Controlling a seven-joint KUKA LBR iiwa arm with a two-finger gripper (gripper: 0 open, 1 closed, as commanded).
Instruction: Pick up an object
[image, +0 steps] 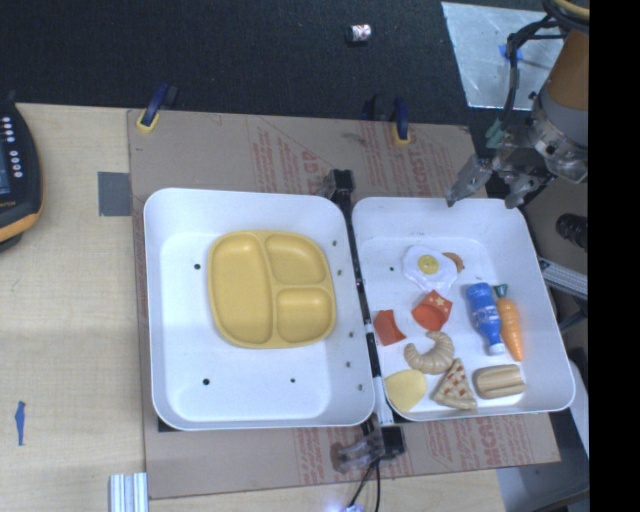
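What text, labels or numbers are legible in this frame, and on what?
No text reads clearly.
Cardboard sheet: faint red printed lettering in repeated diagonal rows, too blurred to read.
Blue bottle: a white label band, too small to read.
Black-and-orange handheld controller at the left edge: small keys, markings not legible.

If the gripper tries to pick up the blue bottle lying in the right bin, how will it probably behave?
The blue bottle lies on its side and looks round, so it may roll when nudged. Its smooth, glossy plastic surface could slip between fingers. The toy carrot lies right beside it, so a wide grasp would likely bump that too.
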